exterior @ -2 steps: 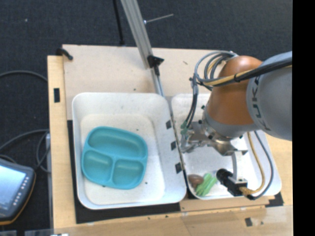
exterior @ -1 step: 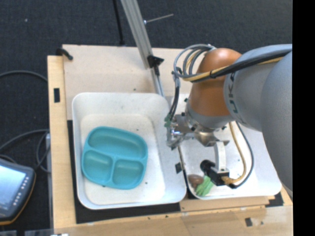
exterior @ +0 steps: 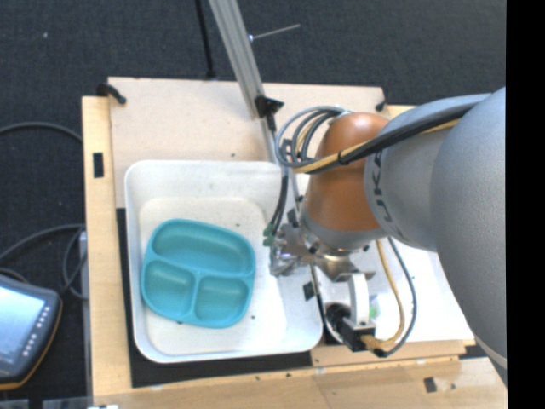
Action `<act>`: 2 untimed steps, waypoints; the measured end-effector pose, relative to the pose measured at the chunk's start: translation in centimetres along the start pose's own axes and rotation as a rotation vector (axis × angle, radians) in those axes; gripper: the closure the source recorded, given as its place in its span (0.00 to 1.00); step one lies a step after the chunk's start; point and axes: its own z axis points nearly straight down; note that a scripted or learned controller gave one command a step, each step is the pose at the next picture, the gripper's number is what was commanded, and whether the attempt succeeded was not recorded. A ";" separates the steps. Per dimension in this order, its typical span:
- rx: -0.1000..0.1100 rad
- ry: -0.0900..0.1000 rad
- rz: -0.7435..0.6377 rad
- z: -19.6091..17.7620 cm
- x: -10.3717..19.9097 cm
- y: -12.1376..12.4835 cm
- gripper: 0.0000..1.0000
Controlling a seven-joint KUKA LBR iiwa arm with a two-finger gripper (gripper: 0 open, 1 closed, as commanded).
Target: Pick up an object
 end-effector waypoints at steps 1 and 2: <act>-0.005 0.000 0.002 -1.2 -0.2 0.3 1.00; -0.007 0.001 0.000 -2.2 -0.3 0.4 1.00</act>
